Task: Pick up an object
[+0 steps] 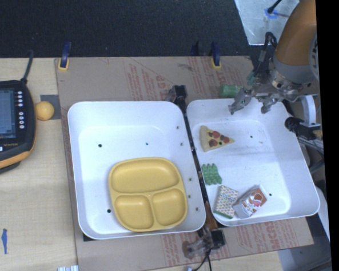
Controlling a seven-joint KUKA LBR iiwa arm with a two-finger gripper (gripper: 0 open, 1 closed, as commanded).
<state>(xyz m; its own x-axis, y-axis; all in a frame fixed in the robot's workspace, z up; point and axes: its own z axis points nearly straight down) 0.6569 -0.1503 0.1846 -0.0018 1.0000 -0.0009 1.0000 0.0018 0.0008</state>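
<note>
From above, the end effector (pixel 252 105) hangs over the far edge of the right bin (pixel 285 153), its two fingers spread wide with nothing between them. Four small things lie in that bin, all nearer the camera than the end effector: one pizza slice (pixel 214 138) closest to it, one green piece (pixel 211 173), one patterned packet (pixel 225 201) and one small carton (pixel 251 202) farthest. One yellow divided tray (pixel 147 192) sits in the left bin (pixel 91 165), well to its left.

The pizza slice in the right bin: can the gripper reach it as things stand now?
Probably yes. The pizza slice lies flat and alone in the right bin, apart from other toys, with the gripper above the bin's far edge.
</note>
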